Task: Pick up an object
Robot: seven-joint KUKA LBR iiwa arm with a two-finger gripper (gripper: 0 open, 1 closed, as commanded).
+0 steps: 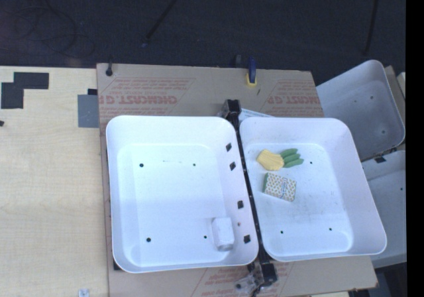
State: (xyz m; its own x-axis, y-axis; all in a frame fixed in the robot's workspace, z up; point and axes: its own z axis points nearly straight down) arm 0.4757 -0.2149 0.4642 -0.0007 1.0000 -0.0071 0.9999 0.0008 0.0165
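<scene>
In the right bin [344, 150] lie a small yellow object [269, 160], a green object [291, 157] touching its right side, and a patterned green and white packet [280, 187] just below them. A white block [222, 232] sits near the front right corner of the left bin [132, 136].
The two bins sit side by side on a cardboard sheet [172, 93] over a light wooden bench [46, 176]. A grey angled panel [368, 107] stands at the right. A blue and yellow clamp [252, 71] is at the cardboard's back edge.
</scene>
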